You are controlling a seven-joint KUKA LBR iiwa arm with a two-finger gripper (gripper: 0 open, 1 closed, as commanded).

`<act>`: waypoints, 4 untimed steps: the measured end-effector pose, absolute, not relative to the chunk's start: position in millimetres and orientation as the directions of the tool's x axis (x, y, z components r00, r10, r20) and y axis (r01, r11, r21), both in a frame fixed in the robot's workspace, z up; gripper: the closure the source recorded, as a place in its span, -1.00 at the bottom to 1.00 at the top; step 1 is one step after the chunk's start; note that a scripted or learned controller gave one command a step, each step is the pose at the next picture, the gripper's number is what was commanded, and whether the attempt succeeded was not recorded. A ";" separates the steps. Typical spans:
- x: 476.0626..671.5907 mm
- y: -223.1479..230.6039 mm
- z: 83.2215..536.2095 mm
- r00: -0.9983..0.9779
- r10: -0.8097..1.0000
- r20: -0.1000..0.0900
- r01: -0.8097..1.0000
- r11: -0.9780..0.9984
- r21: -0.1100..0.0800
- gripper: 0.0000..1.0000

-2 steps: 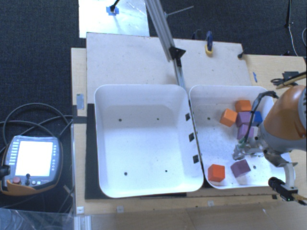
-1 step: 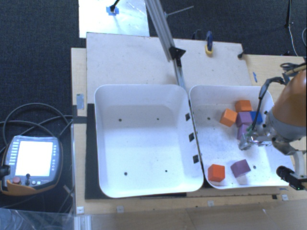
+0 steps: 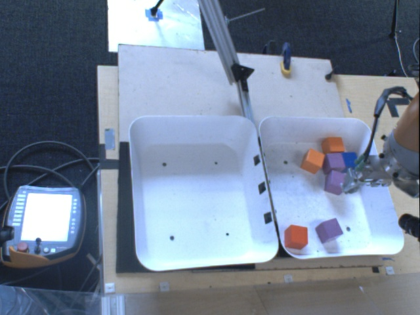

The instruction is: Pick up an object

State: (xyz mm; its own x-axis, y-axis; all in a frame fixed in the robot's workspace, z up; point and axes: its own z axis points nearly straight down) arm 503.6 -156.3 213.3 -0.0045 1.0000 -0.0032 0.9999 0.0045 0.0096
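Purple, orange and blue blocks lie in the right bin (image 3: 377, 238). The end effector (image 3: 354, 178) sits low among the upper cluster, touching a purple block (image 3: 334, 182) beside the blue block (image 3: 349, 159); I cannot tell its grip state.

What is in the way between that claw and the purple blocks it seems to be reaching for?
Nothing visible. The claw is already at the nearest purple block, with a blue block and another purple block packed close beside.
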 end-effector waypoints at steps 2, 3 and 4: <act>519.3 -110.4 280.9 -0.010 1.000 0.001 1.000 0.010 0.004 1.00; 540.1 -69.8 274.8 -0.009 1.000 0.000 1.000 0.009 0.004 1.00; 551.1 -18.0 276.6 -0.011 1.000 0.001 1.000 0.011 0.004 1.00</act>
